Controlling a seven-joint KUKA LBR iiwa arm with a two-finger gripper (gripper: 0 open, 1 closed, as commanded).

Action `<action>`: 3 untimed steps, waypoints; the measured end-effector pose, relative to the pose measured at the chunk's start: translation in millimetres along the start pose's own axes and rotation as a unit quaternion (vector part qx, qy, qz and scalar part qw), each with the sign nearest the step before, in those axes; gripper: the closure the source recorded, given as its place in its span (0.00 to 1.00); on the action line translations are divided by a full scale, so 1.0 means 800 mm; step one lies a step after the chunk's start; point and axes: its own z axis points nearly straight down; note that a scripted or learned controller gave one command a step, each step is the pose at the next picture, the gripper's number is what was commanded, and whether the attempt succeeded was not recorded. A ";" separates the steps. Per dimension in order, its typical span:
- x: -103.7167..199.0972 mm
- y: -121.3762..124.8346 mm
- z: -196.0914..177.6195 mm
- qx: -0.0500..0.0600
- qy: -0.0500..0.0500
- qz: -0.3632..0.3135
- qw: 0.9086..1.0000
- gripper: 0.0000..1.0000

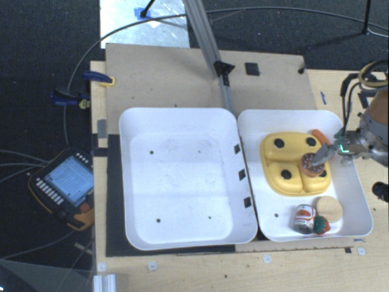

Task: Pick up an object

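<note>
Bench edge nearest the camera: bare tan board point(182, 266) running below both bins, in front of the yellow tray.
Can: small tin point(303, 218) with a red and white label, in the right bin, nearer the camera than the yellow tray and just off its front edge.
Strawberry-like piece: small red and green item point(321, 224) touching the can on its right side, also in front of the yellow tray.
Round disc: pale beige puck point(329, 207) just in front of the yellow tray's right front corner, beside the can.
Right bin: shallow white bin point(267, 224) that holds the yellow tray and the small items.
Yellow tray: rounded yellow plastic piece point(285, 163) with dark round holes, lying flat in the back half of the right bin.
Ring: small dark reddish ring-shaped item point(311, 165) resting on the yellow tray, toward its right side.
Gripper: tip point(318, 157) directly over the ring on the yellow tray, coming in from the right; whether it is released, clenched or grasping the ring cannot be told.
Arm: grey body point(372, 140) to the right of the yellow tray, past the bin's rim.
Orange item: small orange piece point(320, 137) at the yellow tray's back right corner.
Left bin: white bin point(176, 181) to the left of the yellow tray, touching the right bin.
Handheld controller: orange-edged pendant point(64, 184) with a lit screen, far left of the yellow tray, off the bench.
Pole: grey slanted pole point(203, 29) beyond the yellow tray, behind both bins.
</note>
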 end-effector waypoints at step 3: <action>-0.001 0.005 0.082 -0.008 -0.003 0.000 1.000 0.00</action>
